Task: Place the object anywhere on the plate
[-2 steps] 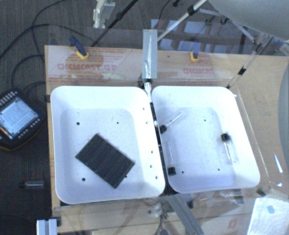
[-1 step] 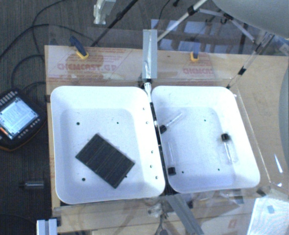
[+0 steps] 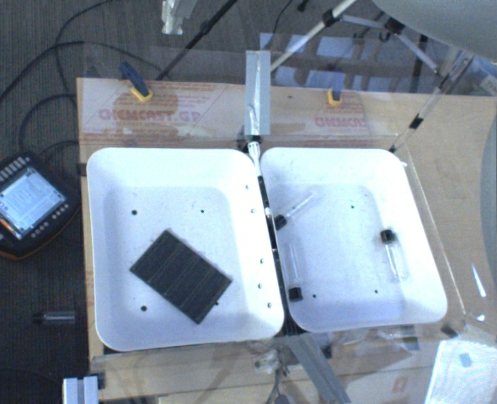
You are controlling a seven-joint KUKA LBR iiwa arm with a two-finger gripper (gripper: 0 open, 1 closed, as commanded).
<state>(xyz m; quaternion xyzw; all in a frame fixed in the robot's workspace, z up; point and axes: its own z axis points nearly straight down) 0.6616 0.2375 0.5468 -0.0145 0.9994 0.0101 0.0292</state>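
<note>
- Blurred and large at the upper right of the frame, the grey arm [image 3: 438, 2] hangs high above the bench, well apart from both bins.
- Left bin [image 3: 105, 175]: the dark ribbed plate [image 3: 181, 276] lies flat and turned at an angle, low in the bin, with nothing on it.
- Right bin [image 3: 417, 192]: three clear tubes with black caps lie apart from one another. One tube [image 3: 297, 205] is at the upper left by the dividing rim, a second tube [image 3: 289, 268] is below it along that rim, and a third tube [image 3: 393, 255] is toward the right.
- Progress, as I judge it: the task is not begun. No tube has left the right bin, so picking one, carrying it across and setting it down all remain.
- Jaws: I cannot tell whether they are open or closed; nothing shows the arm touching or holding a tube.
</note>
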